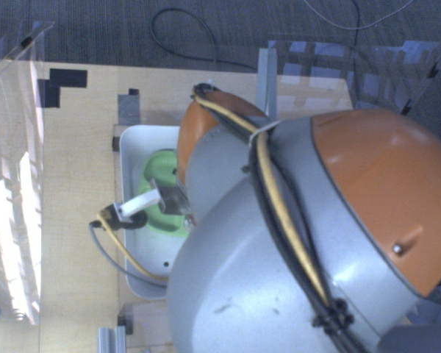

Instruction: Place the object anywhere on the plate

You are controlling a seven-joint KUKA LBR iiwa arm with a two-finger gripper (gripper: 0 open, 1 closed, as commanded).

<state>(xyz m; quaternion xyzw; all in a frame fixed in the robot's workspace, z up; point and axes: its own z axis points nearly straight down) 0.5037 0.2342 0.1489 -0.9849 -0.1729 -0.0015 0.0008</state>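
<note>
Hovering over green plate [156,169] in white bin [132,149], gripper [173,201], grip state hidden, object unseen.

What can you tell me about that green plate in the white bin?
The green plate lies flat in the white bin, toward its far end. It looks like smooth, light green plastic with a darker centre. The grey arm covers its right part, so the full outline is hidden. The gripper's hardware and a white piece hang over its near edge; actual contact cannot be judged.
</note>
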